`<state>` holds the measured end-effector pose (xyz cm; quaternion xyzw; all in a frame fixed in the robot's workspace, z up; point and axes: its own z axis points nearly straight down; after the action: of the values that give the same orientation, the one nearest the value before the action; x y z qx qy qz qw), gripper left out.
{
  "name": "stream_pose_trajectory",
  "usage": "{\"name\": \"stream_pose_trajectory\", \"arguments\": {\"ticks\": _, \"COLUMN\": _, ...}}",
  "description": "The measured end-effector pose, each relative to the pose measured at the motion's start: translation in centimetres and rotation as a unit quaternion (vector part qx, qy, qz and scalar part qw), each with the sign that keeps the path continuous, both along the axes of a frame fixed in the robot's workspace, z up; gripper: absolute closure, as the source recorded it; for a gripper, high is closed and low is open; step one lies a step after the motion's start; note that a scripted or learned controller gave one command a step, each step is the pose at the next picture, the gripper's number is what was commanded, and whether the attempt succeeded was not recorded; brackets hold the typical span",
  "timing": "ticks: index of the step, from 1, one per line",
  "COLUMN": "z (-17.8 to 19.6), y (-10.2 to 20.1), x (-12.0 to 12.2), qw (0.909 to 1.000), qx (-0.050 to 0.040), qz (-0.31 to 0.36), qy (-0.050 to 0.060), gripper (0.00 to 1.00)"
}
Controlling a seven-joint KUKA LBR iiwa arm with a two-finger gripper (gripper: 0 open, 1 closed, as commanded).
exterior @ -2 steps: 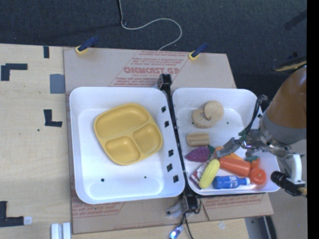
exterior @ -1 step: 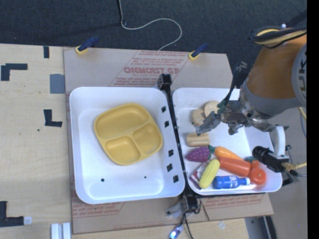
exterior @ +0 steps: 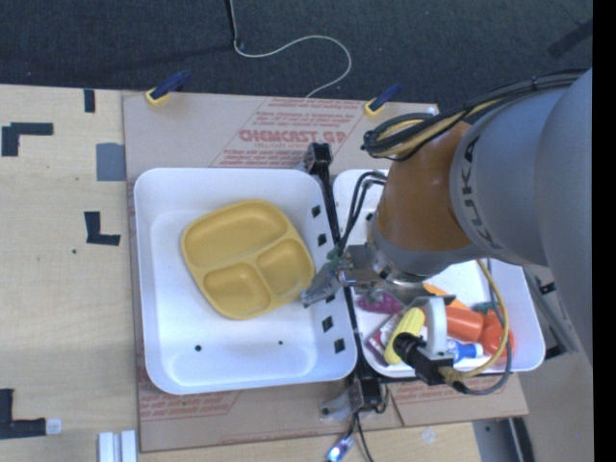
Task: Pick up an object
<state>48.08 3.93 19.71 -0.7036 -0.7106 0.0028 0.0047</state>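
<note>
Where left bin sits | smooth yellow 3-compartment tray | poss. plastic

Red print on the brown cardboard sheet lying under the two bins at the far edge of the worktop reads "CHEMCAST GP" in large letters; smaller red lines above and below it are too fine to read. On the grey arm, beside its orange band, dark letters run sideways, of which "KUK" can be made out. Labels on the packages in the right bin are illegible.
</note>
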Motion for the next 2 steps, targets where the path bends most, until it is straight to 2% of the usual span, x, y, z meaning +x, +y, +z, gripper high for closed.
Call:
{"name": "stream_pose_trajectory", "arguments": {"ticks": 1, "z": 1.4, "y": -0.6, "x": 0.2, "qw": 1.0000, "qx": -0.0012, "qz": -0.004, "qy": -0.002, "gripper": 1.00}}
{"name": "stream_pose_trajectory", "arguments": {"ticks": 2, "z": 9.9, "y": 0.2, "x": 0.3, "qw": 1.0000, "qx": -0.0008, "qz": -0.003, "qy": -0.008, "gripper": 1.00}}
